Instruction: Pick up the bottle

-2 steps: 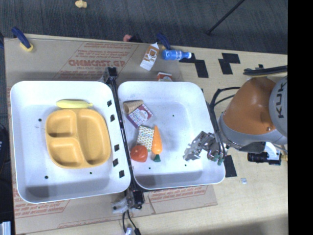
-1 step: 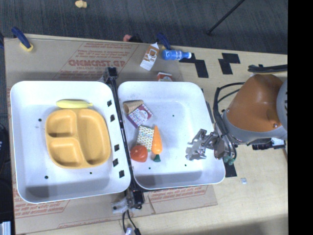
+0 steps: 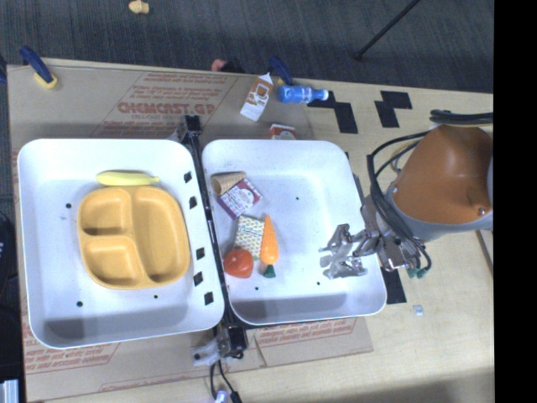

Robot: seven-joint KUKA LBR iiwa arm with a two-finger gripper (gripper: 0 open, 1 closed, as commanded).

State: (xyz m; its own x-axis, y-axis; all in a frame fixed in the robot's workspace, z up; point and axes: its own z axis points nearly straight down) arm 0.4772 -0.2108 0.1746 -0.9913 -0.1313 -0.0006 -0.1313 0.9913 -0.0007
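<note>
- Camera view is looking down at a slant on a bench (image 3: 436, 342) bearing two shallow white bins side by side, with brown printed cardboard showing under them.
- A grey arm with an orange band (image 3: 443, 175) is reaching in from the right edge of the view, with dark cables looping beside its wrist.
- Its gripper (image 3: 336, 252) is hovering over the right part of the right bin (image 3: 289, 305), pointing toward the view's left.
- Both metal fingers (image 3: 339, 238) are standing slightly apart, a narrow opening, and nothing is sitting between them.
- A blue bottle (image 3: 295, 95) is lying on its side on the bench beyond the far rim of the right bin, outside both bins and well apart from the gripper.
- Just left of the bottle, a small white and orange packet (image 3: 257, 97) is lying on the cardboard.
- Near the left wall of the right bin, several small things are clustering: a cone-shaped piece (image 3: 225, 180), a dark red packet (image 3: 242, 199), a patterned box (image 3: 248, 232), an orange carrot (image 3: 268, 243) and a red tomato (image 3: 238, 263).
- The carrot is lying just beside the patterned box, and the tomato is sitting just below both.
- The left bin (image 3: 42, 309) is holding a yellow divided plate (image 3: 134, 235) with three compartments.
- A yellow banana (image 3: 127, 178) is lying just beyond the plate's far edge, inside the left bin.
</note>
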